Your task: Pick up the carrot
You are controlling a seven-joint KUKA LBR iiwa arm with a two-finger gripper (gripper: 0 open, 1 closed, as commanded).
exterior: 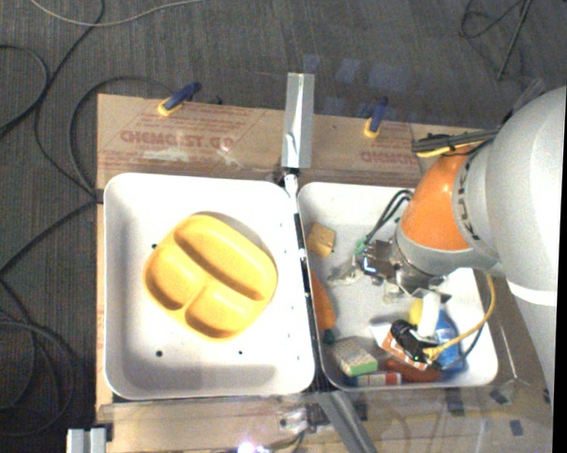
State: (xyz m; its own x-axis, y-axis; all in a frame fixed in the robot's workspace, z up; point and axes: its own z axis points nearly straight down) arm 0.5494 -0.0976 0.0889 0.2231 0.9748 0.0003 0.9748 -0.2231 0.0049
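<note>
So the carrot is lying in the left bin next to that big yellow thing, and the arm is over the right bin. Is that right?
Not quite. The camera view shows the carrot in the right bin, along its left wall. The big yellow thing is in the left bin, and the arm is over the right bin, as you said.

Faded red print on the cardboard [203,138] (too blurred to read)
</note>
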